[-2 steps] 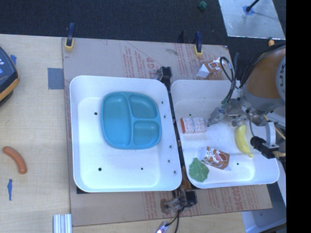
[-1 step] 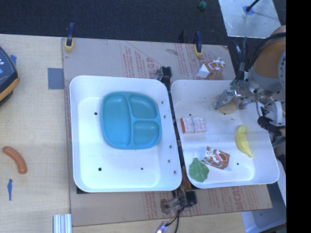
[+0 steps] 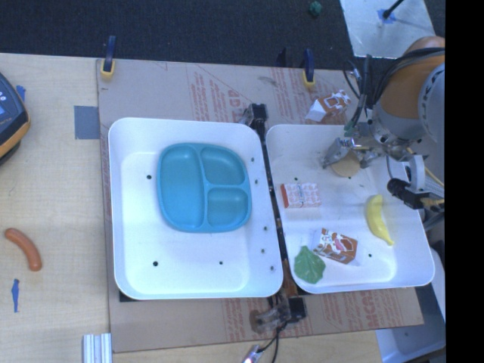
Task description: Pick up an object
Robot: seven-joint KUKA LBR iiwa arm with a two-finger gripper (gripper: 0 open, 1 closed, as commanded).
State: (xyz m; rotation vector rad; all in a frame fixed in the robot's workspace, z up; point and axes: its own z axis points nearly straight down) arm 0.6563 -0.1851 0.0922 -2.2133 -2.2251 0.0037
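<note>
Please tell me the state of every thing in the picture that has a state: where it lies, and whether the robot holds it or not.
blue divided plate: flat in the left bin, not held.
yellow banana: lying in the right bin, not held.
green leaf toy: at the right bin's near edge, not held.
two printed packets: lying in the right bin.
tan round piece: under the gripper, contact unclear.
sausage: on the bench, outside both bins.

So the grey rounded metal arm (image 3: 429,100) has a fat orange band at its 12 o'clock end, black cables looping off toward 9 o'clock, and a small metallic grey tool (image 3: 349,148) with a black bracket beside it.
</note>
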